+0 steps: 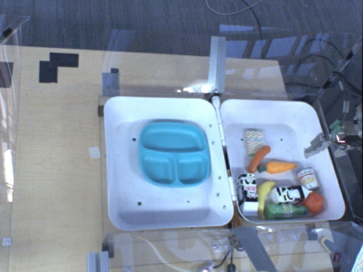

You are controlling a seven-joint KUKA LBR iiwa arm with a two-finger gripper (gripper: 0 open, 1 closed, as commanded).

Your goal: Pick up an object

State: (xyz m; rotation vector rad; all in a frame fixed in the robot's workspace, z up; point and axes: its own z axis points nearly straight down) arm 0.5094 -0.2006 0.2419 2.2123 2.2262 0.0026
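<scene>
We see gripper point(317, 145) at right bin point(283, 109) right edge; finger state unclear, we cannot tell. Carrot point(280, 166) lies left, apart.

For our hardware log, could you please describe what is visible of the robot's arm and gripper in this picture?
At the right edge, a grey metallic gripper reaches over the right bin. Behind it sits dark hardware with a small red-orange light and dark cables.
</scene>
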